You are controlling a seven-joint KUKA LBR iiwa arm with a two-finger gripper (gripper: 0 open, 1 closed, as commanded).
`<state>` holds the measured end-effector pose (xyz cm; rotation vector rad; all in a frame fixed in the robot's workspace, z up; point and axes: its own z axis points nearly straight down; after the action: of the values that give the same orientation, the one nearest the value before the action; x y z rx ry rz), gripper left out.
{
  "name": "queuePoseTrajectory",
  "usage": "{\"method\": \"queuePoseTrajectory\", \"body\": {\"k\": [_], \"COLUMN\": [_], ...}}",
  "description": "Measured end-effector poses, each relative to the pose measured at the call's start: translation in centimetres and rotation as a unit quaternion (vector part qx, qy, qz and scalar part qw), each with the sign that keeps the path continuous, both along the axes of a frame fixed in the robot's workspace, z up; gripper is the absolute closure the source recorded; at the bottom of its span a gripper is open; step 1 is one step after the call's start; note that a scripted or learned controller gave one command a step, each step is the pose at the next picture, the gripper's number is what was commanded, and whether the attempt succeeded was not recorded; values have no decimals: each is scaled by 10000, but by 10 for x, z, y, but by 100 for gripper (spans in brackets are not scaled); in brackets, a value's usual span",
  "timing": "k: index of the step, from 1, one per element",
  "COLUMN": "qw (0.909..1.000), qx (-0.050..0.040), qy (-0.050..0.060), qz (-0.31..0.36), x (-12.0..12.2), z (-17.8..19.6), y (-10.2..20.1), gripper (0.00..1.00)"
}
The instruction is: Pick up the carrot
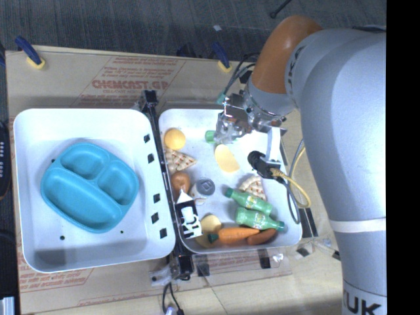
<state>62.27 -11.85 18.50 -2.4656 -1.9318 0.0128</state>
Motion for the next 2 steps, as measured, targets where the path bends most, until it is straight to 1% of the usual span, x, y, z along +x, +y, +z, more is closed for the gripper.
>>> {"method": "queuePoseTrajectory", "body": {"k": [1,2], "qw": [9942,9941], "qx": [-1,2], "qy": [-13,-18], "qz": [1078,1084], "x": [-50,-49], "z": [-13,-13], "y": [-48,-47], "gripper": [100,0]}}
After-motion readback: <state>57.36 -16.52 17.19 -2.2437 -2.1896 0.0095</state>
